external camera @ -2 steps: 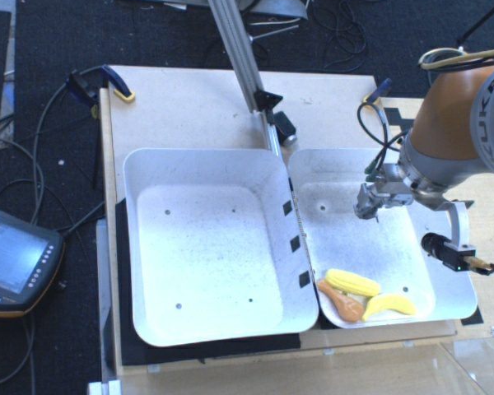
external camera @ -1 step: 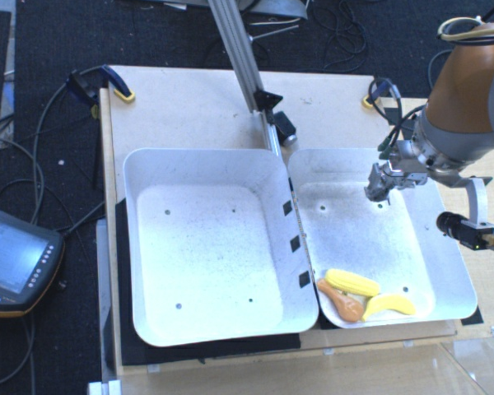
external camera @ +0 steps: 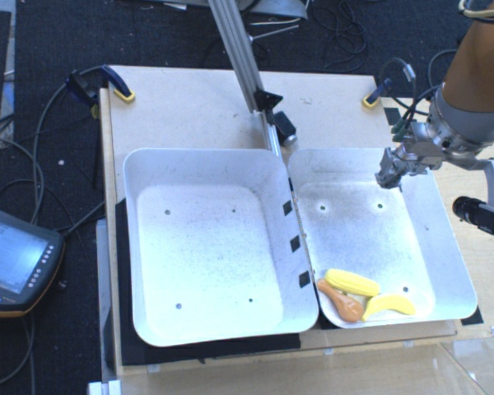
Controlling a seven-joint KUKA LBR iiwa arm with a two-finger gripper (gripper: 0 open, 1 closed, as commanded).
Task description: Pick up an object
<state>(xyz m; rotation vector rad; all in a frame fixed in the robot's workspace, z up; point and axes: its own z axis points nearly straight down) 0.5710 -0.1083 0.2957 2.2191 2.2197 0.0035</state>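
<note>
At the near edge of the right bin [external camera: 445, 245] lie three small toys close together: a yellow corn cob [external camera: 351, 282], a yellow banana [external camera: 390, 305] to its right, and an orange piece [external camera: 342, 300] at their left. My gripper [external camera: 389, 177] hangs over the far right part of that bin, well away from the toys. Nothing shows under its tip.
The left bin [external camera: 148, 188] sits beside the right one, with a divider ridge [external camera: 295, 229] bearing black tabs between them. A slanted aluminium bar [external camera: 239, 48] rises behind the bins. Yellow clamps [external camera: 123, 95] hold the board's far corners. A teach pendant [external camera: 12, 262] lies on the floor at left.
</note>
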